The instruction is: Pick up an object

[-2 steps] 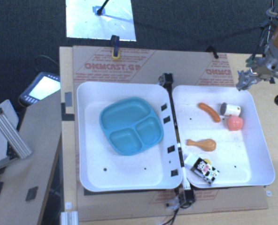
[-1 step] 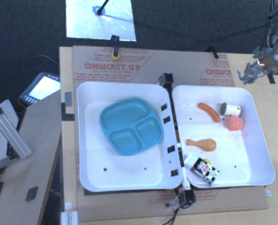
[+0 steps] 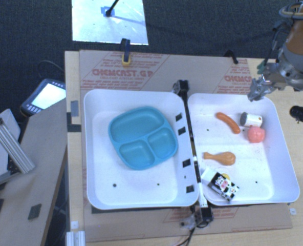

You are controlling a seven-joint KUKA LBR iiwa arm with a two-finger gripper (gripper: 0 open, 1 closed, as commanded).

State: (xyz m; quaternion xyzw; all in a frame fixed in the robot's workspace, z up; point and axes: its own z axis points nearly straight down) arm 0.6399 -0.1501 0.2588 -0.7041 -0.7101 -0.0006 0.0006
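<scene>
In the right bin [image 3: 274, 160] lie an orange sausage [image 3: 228, 122], a small white cylinder [image 3: 251, 120], a pink ball [image 3: 256, 135], an orange drumstick [image 3: 220, 158] and a black-and-white toy cow [image 3: 223, 185] near the front left corner. My gripper [image 3: 256, 91] hangs over the bin's far right corner, above and behind the white cylinder, with nothing visible between its fingers. The grey arm with its orange band [image 3: 300, 40] comes in from the upper right.
The left bin [image 3: 98, 152] holds a blue divided plate [image 3: 143, 137]. A black divider with clips [image 3: 188, 137] runs between the bins. A handheld pendant [image 3: 44, 97] lies to the left and a shiny sheet [image 3: 109, 14] sits behind the bench.
</scene>
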